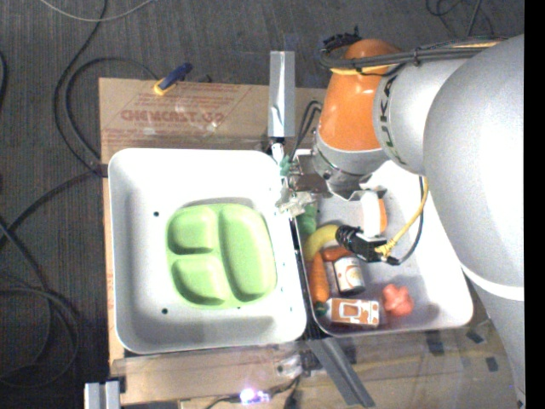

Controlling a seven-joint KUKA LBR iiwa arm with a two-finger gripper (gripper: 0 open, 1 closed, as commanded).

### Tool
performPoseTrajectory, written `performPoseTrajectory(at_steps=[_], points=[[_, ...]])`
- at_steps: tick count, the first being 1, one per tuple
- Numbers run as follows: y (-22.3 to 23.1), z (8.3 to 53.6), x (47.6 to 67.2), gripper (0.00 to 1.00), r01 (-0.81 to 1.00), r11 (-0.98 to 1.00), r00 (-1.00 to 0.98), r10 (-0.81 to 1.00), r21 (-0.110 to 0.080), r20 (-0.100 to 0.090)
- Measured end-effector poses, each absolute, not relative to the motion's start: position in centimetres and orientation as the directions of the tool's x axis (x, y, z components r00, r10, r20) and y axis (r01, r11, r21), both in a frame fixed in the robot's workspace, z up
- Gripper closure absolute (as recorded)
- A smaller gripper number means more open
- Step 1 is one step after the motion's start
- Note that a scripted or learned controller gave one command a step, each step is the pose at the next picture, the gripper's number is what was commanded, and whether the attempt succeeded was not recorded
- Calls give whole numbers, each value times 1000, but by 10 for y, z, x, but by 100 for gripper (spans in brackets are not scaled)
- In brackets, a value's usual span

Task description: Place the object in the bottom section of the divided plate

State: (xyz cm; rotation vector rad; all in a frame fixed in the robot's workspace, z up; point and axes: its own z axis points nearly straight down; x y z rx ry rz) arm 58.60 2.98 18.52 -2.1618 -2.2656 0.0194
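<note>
The arm [426,118] comes in from the right side and bends down over the right bin [443,309]. Its orange band [353,109] is above the wrist. The gripper [294,196] is low at the left edge of this bin, just beside the wall between the two bins. It is small and partly covered by the wrist, so I cannot tell how it is set, and I see nothing held in it.

The green divided plate [223,252] lies in the middle of the left bin [136,313]. It has two small sections on its left part and one long section on its right part. All three sections show only their green surface.

The objects are in the right bin, near its left wall. A yellow banana [318,239] lies just below the gripper. An orange carrot [318,279] lies along the wall under it. Beside the carrot stands a small can [347,274]. Near the front wall are a small orange box [354,313] and a pink-red soft thing [397,299]. A brown cardboard sheet [183,118] lies behind the left bin, with a yellow and blue tool [172,77] at its far edge.
</note>
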Motion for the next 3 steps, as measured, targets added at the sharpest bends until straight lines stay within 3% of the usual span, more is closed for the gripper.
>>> performPoseTrajectory(at_steps=[1, 2, 3], points=[[60, 311, 633, 100, 999, 43, -43, 999, -5, -5], [123, 353, 669, 100, 999, 42, -42, 999, -4, -6], [180, 431, 627, 100, 977, -215, 215, 977, -2, -7]])
